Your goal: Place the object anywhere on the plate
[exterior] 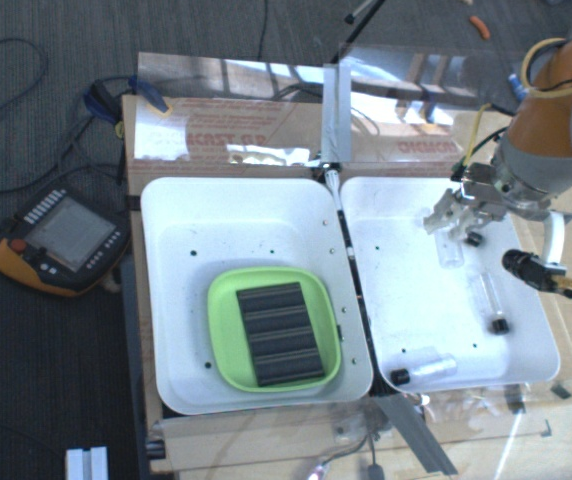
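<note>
Showing the dark ribbed block [280, 333], which I judge to be the task's thing, lying flat on the green plate [222, 298] in the left bin [166, 228]. Its long axis runs from the far side of the bin toward the near side, slightly slanted, with the ribs crossing it. Green rim shows on every side of the block, so the placing looks done.

My gripper [456, 218] is over the far part of the right bin [386, 208], well apart from the block. The block lies to the view's left of it and nearer the bench's front edge. The raised rims [351, 268] where the two bins meet stand between us. Whether the gripper is wide or narrow I cannot tell, and I see nothing clearly held in it.

Clear tubes with black caps lie in the right bin: one [487, 296] below the gripper, another [428, 367] by the near wall. A small clear piece [451, 255], possibly a third tube, lies just under the gripper. A move back to the plate would have to clear the rims. Beyond the bench lie a cardboard sheet [246, 128] and a handheld controller [56, 238] on the floor.
</note>
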Robot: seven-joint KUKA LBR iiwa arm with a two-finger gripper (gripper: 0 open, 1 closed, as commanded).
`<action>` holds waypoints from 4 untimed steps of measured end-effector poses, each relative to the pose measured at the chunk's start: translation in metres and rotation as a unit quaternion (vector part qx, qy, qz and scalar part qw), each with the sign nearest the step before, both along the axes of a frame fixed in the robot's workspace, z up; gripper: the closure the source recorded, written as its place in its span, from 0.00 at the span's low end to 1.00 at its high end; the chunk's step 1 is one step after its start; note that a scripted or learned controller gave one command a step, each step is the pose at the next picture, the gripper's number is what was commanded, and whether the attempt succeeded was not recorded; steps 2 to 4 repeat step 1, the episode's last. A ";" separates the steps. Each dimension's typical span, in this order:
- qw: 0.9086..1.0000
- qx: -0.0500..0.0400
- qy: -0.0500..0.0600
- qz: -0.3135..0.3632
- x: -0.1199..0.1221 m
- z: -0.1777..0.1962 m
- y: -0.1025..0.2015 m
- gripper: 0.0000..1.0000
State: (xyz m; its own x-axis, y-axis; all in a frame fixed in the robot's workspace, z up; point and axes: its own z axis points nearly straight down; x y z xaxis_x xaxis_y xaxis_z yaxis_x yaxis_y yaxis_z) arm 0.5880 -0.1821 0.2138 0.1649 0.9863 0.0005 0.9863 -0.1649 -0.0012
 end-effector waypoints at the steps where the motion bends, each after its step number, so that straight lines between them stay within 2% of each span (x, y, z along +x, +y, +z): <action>1: 1.000 0.000 0.000 0.000 0.000 0.000 0.000 0.00; 4: 1.000 0.000 0.000 0.000 0.000 0.000 0.000 0.00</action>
